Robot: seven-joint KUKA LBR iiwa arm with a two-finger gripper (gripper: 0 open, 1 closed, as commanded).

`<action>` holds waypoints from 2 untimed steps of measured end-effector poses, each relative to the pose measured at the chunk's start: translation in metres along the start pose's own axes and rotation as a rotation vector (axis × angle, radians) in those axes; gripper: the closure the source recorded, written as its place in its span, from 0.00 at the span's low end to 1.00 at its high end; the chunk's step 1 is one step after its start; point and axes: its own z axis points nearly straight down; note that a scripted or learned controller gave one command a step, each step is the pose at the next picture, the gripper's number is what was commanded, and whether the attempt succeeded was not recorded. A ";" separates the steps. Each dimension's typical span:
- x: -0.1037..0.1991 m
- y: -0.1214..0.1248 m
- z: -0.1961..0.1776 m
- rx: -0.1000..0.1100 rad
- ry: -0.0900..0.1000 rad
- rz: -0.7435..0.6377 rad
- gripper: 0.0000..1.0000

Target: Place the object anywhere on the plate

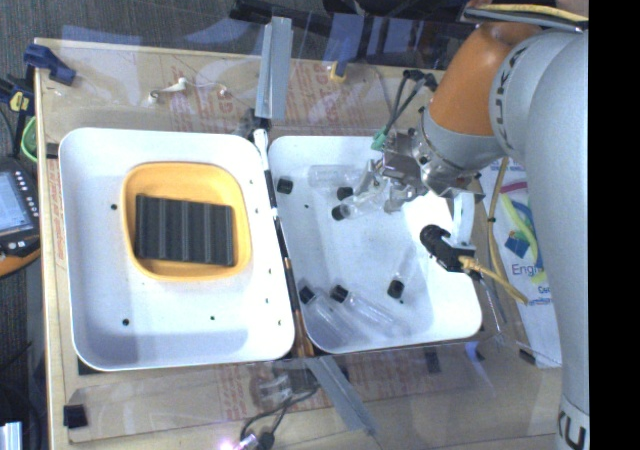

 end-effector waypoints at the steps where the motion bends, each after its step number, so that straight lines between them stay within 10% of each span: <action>1: 0.048 -0.013 -0.004 0.002 -0.001 -0.230 1.00; 2: 0.089 0.000 -0.007 -0.005 -0.004 -0.467 1.00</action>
